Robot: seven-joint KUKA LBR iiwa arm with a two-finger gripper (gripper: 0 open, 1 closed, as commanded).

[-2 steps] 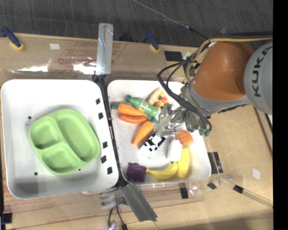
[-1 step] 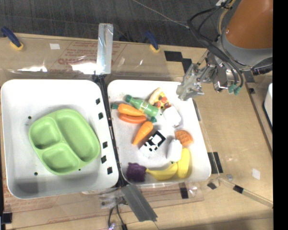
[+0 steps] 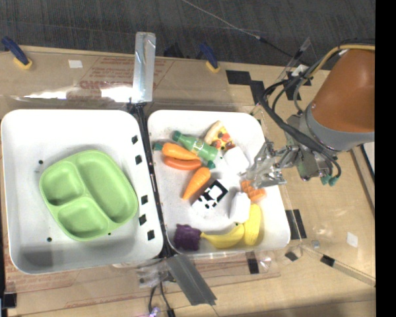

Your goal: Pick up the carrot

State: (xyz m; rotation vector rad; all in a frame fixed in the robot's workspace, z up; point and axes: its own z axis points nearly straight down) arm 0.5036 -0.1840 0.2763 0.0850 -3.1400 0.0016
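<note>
near rim: a banana [image 3: 241, 232] and a purple piece [image 3: 187, 237] lay along the right bin's [image 3: 275, 224] front wall.
tag: a black-and-white square marker [image 3: 211, 195] sat mid-bin; no words could be read on it.
carrot: the carrot [image 3: 196, 181] lay tilted just left of the marker, tip toward the front, leafy end near a green bottle [image 3: 197, 146].
handling: it looked like light, stiff, smooth plastic, likely to slip; the thick middle across its width seemed the best hold.
tool: the tool [image 3: 264, 172] hung over the bin's right side, apart from the carrot; spread or pressed together, i could not tell.
writing: faint red print on the tabletop's [image 3: 330, 236] far sheet was unreadable.
</note>
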